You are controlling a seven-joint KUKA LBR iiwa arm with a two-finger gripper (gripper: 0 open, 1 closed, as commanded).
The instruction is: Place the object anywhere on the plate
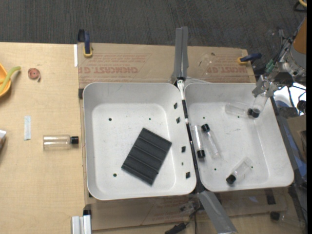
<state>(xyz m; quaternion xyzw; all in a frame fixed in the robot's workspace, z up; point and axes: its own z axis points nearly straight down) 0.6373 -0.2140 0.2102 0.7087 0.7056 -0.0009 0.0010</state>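
Note:
A black ridged plate [146, 156] lies tilted on the floor of the left bin [97, 101]. Several clear vials with black caps lie in the right bin [278, 145]: one near the back [240, 110], two close to the left wall [209, 139] [199, 141], and one at the front [239, 171]. My gripper [263, 88] hangs over the right bin's back right corner, just above and to the right of the back vial. Nothing is visibly held in it.
Another clear vial [58, 140] lies on the wooden bench left of the bins, beside a small white strip [27, 128]. A grey divider bar [181, 52] runs between the bins at the back. Cables and arm parts crowd the right edge.

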